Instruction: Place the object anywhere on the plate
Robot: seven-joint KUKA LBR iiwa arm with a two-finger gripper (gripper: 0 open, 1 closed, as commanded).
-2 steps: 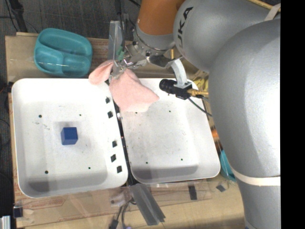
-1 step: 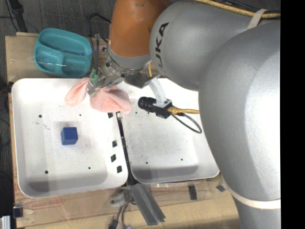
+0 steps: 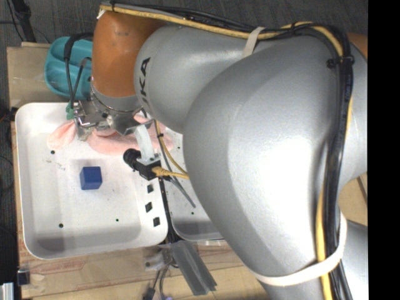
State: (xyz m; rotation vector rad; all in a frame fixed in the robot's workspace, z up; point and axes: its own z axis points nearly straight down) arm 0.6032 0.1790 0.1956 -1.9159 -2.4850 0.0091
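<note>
Though crowding most of the view from the right, bulky grey arm (image 3: 269,142) nearest the lens, sweeping over the second shallow white bin (image 3: 194,230) and hiding all but a near corner of it.

Lower left, shallow white plastic bin (image 3: 37,242), near rim rounded. On its floor, toward the middle: small blue cube (image 3: 91,177), lying flat, alone, touched by nothing. Taken to be the task's object.

Further back in the same bin, flat pale pink plate (image 3: 106,141), partly covered by the wrist, with pink edge peeping out at either side. Apart from the cube, with bare white floor between.

Above the plate, two-finger gripper (image 3: 94,122) below the orange band (image 3: 119,49), poised over the pink surface rather than over the cube. Impossible to tell whether released or clenched, with the working end masked by wrist and cables; nothing seen held.

Beyond the bin's far rim, teal rounded object (image 3: 59,67), outside the bin, probably no part of the job.

Progress, as a judgement: nothing done yet. Cube off the plate and not gripped. To come: shift across to the cube, descend, close on it, lift, carry over to the pink plate, release.
</note>
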